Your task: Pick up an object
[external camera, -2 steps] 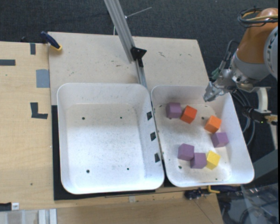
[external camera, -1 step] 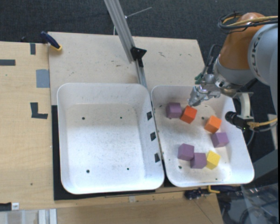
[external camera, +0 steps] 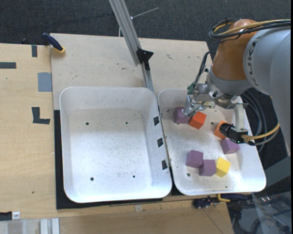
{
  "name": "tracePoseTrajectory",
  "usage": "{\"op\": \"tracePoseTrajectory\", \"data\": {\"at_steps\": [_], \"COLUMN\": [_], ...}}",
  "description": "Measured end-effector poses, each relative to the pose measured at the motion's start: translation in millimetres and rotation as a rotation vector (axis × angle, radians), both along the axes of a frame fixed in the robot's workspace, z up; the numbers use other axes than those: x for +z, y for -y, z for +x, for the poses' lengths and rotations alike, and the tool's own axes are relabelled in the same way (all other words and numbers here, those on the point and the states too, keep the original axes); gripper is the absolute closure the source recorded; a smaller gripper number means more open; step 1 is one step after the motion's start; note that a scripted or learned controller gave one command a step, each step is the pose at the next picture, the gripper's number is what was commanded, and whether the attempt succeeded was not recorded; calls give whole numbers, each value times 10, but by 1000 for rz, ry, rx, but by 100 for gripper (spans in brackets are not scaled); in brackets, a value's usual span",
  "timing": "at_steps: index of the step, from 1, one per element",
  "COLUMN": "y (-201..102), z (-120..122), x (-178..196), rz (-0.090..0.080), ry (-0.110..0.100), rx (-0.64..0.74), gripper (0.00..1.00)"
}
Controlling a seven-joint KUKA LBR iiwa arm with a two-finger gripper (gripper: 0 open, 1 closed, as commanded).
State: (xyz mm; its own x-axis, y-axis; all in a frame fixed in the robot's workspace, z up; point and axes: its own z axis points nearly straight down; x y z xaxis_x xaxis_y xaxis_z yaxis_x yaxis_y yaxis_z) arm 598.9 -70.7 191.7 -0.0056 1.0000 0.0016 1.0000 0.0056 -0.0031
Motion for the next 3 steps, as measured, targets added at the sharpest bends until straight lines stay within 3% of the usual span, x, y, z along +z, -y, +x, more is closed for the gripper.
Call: {"op": "tracePoseTrajectory", "data": {"at_steps": [3], "y": [-1395], "z": [-435], "x": [105], "rz": [0], "ry": [0], "rx": [1], "gripper": [100]}}
